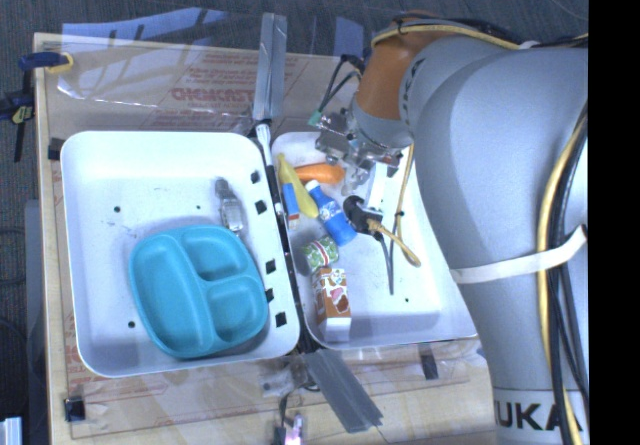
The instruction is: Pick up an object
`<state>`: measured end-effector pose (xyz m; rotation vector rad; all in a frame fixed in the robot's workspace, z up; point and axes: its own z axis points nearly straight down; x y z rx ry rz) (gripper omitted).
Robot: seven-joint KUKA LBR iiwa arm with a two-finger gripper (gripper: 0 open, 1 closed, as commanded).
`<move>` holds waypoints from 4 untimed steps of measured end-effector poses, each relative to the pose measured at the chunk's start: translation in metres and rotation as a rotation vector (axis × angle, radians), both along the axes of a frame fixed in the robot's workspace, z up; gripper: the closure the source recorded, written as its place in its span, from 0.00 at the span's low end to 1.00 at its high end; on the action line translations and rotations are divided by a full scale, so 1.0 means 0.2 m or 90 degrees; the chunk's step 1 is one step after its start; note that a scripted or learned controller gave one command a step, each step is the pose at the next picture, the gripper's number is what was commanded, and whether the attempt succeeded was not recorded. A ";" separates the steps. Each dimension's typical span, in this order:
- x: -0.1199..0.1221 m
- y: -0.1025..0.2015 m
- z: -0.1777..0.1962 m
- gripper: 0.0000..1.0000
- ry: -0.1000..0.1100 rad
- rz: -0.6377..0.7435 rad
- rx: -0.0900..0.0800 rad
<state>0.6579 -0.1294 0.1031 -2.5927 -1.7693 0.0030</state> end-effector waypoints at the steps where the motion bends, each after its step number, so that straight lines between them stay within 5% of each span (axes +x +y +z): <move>1: 0.00 0.00 0.05 1.00 0.000 0.004 0.000; 2: 0.00 0.01 0.05 0.00 0.000 0.004 0.000; 3: -0.14 -0.26 -0.05 0.00 -0.001 -0.024 -0.001; 4: -0.14 -0.25 0.00 1.00 0.000 -0.022 0.000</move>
